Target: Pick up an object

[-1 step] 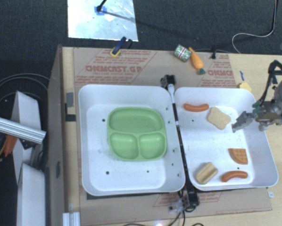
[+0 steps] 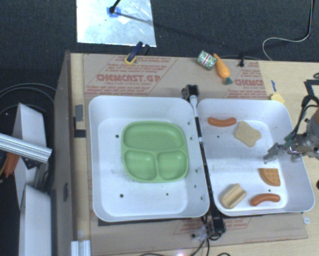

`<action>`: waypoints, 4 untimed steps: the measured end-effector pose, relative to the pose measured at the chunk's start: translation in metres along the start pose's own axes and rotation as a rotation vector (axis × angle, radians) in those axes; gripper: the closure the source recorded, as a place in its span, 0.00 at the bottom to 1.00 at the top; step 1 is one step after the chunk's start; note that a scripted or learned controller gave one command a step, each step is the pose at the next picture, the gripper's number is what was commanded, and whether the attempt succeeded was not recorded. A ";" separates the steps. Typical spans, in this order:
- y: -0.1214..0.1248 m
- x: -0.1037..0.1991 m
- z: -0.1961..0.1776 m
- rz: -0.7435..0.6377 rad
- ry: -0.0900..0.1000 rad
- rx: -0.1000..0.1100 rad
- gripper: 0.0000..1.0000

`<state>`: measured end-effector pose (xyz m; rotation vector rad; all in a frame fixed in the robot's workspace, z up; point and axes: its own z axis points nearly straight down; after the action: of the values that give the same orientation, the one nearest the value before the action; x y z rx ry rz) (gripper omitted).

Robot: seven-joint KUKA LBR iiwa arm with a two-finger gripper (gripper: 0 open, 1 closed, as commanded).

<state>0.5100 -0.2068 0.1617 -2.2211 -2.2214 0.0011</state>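
Note:
The right bin (image 2: 226,159) holds a sausage (image 2: 222,121) at the back and a slice of bread (image 2: 247,134) beside it. A waffle piece (image 2: 270,176), a bun (image 2: 233,195) and a second sausage (image 2: 265,199) lie along its front. My gripper (image 2: 274,152) reaches in from the right and hangs over the bin's right side, between the bread and the waffle. It is just above the waffle, and nothing shows in its grasp.
The left bin (image 2: 103,143) holds a green divided plate (image 2: 154,151). On the cardboard behind the bins lie a toy carrot (image 2: 222,68), a small can (image 2: 206,59) and a blue-yellow clip (image 2: 133,54). A ridge (image 2: 199,143) separates the bins.

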 end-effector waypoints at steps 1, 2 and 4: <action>-0.005 0.002 0.055 -0.001 0.001 0.000 0.00; -0.002 0.000 0.077 -0.001 0.000 -0.002 0.00; 0.021 0.068 0.060 -0.004 0.001 -0.002 1.00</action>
<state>0.5311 -0.1386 0.1020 -2.2176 -2.2263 -0.0021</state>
